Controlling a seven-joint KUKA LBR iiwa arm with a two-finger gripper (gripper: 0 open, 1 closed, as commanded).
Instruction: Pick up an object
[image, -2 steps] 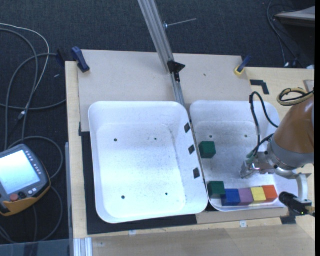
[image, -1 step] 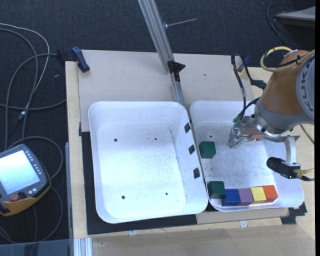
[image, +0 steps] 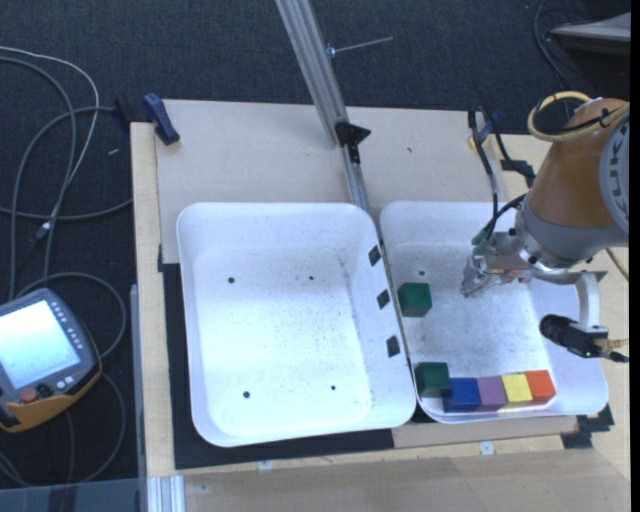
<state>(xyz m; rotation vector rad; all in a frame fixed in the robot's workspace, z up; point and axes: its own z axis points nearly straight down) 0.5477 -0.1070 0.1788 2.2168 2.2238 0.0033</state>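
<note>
Along rt bin's (image: 470, 312) front wall: matte cubes, green (image: 432, 377) thru orange (image: 540, 384).

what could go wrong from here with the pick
1. The claw sits to the right of the lone green cube, not over it, so a straight descent would likely close on bare bin floor.
2. The other blocks, from the green block to the orange block, are packed in a row against the right bin's near wall, leaving little room for a finger between them.
</note>
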